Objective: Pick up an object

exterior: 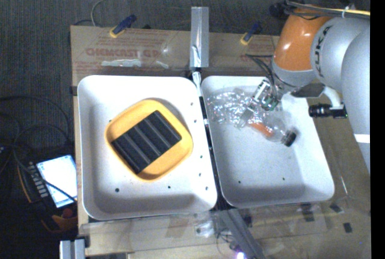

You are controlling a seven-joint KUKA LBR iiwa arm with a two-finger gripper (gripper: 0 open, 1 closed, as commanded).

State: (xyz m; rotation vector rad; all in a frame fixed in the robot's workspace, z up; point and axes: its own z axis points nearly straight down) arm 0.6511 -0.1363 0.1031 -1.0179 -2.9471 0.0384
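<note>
We see a yellow tray (150, 139) with a black ribbed insert lying flat and skewed in the left bin; in the right bin a crinkled clear plastic bottle (252, 113) lies on its side. Its dark cap points lower right; an orange patch shows inside.

A robot arm (352, 65) with smooth, rounded light-grey casing, ringed by a glossy orange band (298, 47) just above the wrist. Below the band sits a small gripper (264, 95) of silvery metal with dark parts (its details too small to make out). Thin dark cables run beside the wrist.
</note>
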